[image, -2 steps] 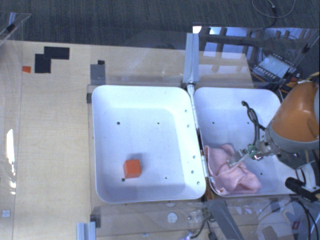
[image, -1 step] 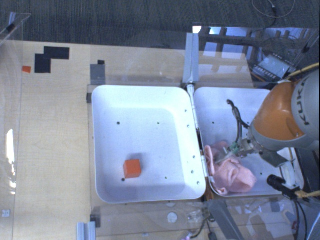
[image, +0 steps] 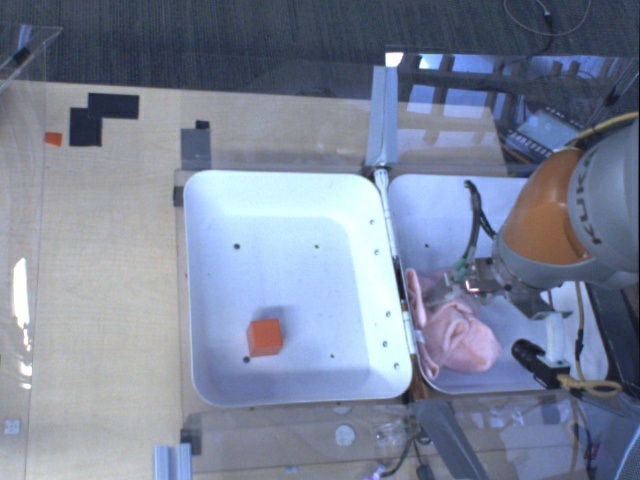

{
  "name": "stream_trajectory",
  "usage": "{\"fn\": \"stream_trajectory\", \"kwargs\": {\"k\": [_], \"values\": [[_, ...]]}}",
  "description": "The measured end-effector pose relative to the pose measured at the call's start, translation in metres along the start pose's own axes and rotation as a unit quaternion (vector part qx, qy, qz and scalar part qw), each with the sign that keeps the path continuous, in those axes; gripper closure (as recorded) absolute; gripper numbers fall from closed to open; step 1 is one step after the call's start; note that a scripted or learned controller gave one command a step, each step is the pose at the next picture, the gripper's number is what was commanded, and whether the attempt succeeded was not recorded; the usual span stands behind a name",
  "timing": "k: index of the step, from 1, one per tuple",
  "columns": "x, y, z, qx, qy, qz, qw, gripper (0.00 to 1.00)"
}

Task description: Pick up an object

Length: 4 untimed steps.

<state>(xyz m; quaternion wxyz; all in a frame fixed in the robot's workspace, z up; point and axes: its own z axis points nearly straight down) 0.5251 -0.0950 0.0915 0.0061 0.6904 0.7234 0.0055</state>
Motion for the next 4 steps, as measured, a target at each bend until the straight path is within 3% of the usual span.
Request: {"fn": "stream_trajectory", "kwargs": {"k": [1, 2, 3, 4], "values": [[-0.02, -0.024, -0.001, -0.003, -0.001, 0.001, 1.0, 0.0], [0.001, -0.021, -0.001, -0.003, -0.002, -0.017, 0.9999, 0.0], [0.002, -0.016, -0.014, -0.008, -0.002, -0.018, 0.9998, 1.0], [0.047, 0.042, -0.094, 0.004, 0.0, -0.072, 0.9974, 1.0]]}}
